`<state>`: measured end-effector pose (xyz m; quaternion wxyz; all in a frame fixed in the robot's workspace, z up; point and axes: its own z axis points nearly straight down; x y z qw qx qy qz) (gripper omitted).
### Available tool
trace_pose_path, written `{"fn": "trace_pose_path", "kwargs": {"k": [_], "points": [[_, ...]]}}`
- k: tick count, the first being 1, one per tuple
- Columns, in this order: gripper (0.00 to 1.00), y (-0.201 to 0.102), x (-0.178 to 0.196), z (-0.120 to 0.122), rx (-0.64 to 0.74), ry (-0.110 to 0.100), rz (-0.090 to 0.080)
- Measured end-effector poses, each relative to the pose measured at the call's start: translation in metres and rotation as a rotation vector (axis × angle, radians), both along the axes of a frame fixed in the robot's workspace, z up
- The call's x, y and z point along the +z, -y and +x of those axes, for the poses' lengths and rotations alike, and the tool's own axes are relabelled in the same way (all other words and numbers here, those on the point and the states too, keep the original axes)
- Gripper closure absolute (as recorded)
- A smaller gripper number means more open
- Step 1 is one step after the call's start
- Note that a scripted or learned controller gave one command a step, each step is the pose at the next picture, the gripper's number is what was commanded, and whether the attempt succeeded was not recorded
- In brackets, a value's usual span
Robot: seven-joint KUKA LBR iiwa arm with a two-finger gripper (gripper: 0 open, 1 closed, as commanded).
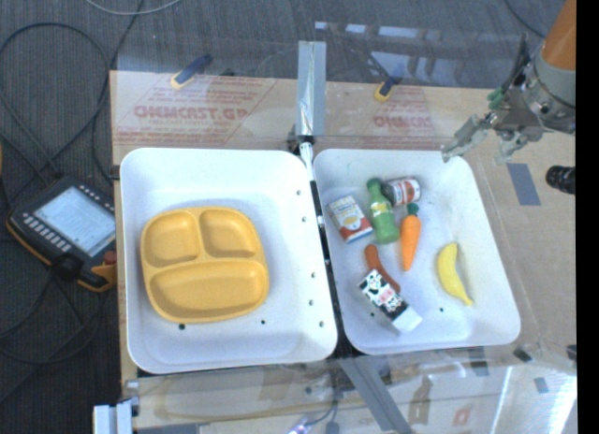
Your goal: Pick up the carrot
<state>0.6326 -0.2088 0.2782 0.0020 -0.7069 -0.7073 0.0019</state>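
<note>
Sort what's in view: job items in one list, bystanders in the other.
For the job: carrot; tool, up at the right bin's far corner.

Lying about: banana, green bottle, small can, orange carton, sausage, milk carton, yellow tray.

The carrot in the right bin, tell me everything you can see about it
The carrot is a small toy, probably plastic: an orange tapered body with a green top. It lies flat on the floor of the right bin, green end toward the far side, tip pointing to the near side. It rests just right of the green bottle, close to or touching it, left of the banana. Nothing grips it.
</note>
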Motion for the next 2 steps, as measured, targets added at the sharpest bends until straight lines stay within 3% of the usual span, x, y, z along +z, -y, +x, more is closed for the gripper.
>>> {"fn": "trace_pose_path", "kwargs": {"k": [1,2], "points": [[0.00,-0.022,-0.147,-0.018,-0.106,-0.002,-0.002],[0.00,-0.054,-0.189,-0.041,0.048,0.016,-0.012]]}}
